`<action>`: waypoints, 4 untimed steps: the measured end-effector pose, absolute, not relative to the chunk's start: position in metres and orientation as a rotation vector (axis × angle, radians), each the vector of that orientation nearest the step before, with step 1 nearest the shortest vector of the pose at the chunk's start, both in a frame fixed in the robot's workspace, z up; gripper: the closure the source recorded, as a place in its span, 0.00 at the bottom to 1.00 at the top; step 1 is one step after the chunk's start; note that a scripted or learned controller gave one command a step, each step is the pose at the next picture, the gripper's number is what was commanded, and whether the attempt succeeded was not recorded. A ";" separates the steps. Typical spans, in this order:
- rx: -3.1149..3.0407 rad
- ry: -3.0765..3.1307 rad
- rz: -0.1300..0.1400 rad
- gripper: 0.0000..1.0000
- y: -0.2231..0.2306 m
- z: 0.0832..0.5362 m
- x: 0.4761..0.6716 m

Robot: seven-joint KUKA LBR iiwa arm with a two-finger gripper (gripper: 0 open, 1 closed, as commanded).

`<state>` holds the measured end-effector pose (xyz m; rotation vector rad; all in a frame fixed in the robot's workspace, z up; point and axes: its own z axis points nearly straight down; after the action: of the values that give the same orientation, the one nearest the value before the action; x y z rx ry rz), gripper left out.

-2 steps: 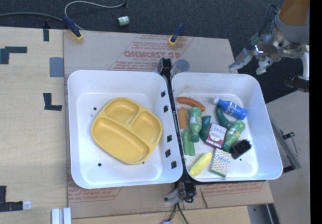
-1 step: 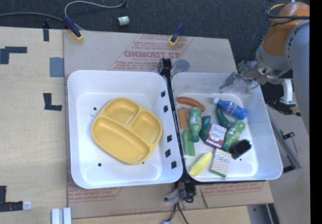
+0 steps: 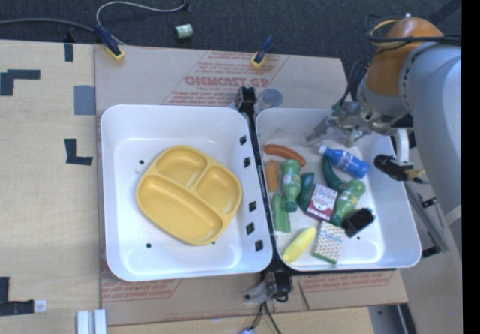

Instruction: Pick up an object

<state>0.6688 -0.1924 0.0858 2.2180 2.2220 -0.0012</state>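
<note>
My gripper (image 3: 336,130) hangs over the far part of the right bin (image 3: 390,250), just above and left of a blue bottle (image 3: 346,161). Its fingers stand open with nothing between them. Below it lie an orange sausage (image 3: 285,152), a carrot (image 3: 271,173), green bottles (image 3: 290,179), a maroon box (image 3: 322,201), a black object (image 3: 360,220), a yellow fruit (image 3: 298,244) and a green-and-white box (image 3: 328,242). All of them rest on the bin floor.
The left bin (image 3: 120,250) holds a yellow divided plate (image 3: 189,194). A black divider (image 3: 253,175) runs between the bins. Cardboard (image 3: 150,77) lies under both bins, with clamps and a cable at the far edge.
</note>
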 end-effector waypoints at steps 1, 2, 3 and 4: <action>2.214 2.221 -0.002 1.00 -0.193 0.096 0.669; 2.220 2.224 -0.001 1.00 -0.135 0.113 0.668; 2.220 2.224 -0.002 0.00 -0.135 0.112 0.668; 2.219 2.223 -0.002 0.00 -0.105 0.085 0.668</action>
<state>0.6682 -0.1046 0.0845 2.2191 2.2233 -0.0019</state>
